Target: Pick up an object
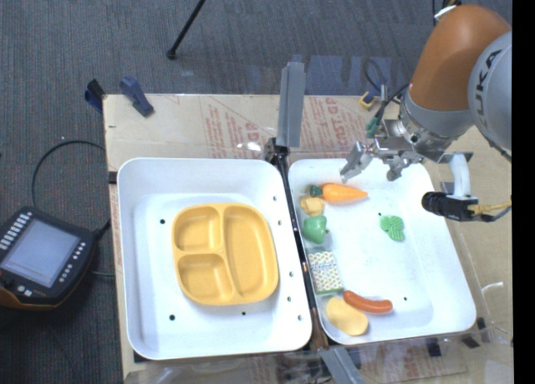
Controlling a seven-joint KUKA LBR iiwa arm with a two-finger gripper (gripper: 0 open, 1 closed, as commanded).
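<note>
1. Camera view, fixed above: cardboard-topped surface (pixel 209 127) carrying two shallow white plastic bins side by side, left bin (pixel 138 232) and right bin (pixel 435 290), set edge to edge so both lie within one reach.
2. Left bin: one yellow three-compartment plastic tray (pixel 226 253), lying flat at the middle, nothing in its compartments; likely a drop-off spot.
3. Right bin, candidates for picking: orange toy carrot (pixel 343 194) lying crosswise near the far edge; small yellow toy piece (pixel 313 205) touching its leafy end; green toy pepper (pixel 314 227) just below; patterned green-and-white packet (pixel 325 271); red-orange toy sausage (pixel 369 303); pale yellow rounded toy (pixel 346 317) at the near edge; green leafy toy (pixel 392 226) apart, toward the right.
4. Two-finger metal pincer (pixel 376 165): fingers spread, nothing between them, poised over the far edge of the right bin, just above and beside the carrot.
5. Judgement: approach stage, nothing lifted yet; carrot the nearest target.
</note>
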